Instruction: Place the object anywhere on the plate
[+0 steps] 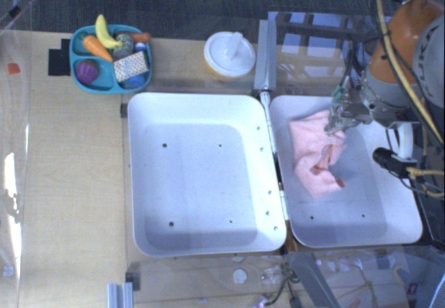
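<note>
A crumpled pink cloth (316, 157) lies in the right bin (368, 227), toward its left half. My gripper (341, 121) reaches in from the right and sits at the cloth's upper right corner, its tip touching or just over the fabric. A blue sectioned plate (75, 63) stands on the bench at the far left, holding toy food: a banana, a carrot, a purple piece and a speckled block.
The left bin (201, 174) sits between the plate and the right bin. A white lidded container with a yellow base (229, 54) stands behind it. A metal frame (306, 42) rises behind the right bin. Cables and the arm's orange band (410, 28) crowd the right side.
</note>
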Motion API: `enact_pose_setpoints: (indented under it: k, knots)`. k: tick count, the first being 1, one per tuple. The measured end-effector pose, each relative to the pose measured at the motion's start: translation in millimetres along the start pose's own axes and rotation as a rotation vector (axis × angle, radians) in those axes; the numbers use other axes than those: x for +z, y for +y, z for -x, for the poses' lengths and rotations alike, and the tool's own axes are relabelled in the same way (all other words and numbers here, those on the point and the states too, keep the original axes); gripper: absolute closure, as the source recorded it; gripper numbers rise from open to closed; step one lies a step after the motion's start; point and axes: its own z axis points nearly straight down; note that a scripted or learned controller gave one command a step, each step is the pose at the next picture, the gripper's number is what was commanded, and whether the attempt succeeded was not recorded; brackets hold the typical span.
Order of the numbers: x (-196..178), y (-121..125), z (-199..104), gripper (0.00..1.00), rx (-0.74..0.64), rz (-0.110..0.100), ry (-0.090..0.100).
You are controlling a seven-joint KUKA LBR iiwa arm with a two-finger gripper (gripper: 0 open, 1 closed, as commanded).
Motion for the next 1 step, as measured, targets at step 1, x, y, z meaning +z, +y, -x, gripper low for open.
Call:
enact_pose_setpoints:
  k: [1]
  knots:
    - [-25.8,1.3,-1.3,1.0,-0.01,0.001,0.001]
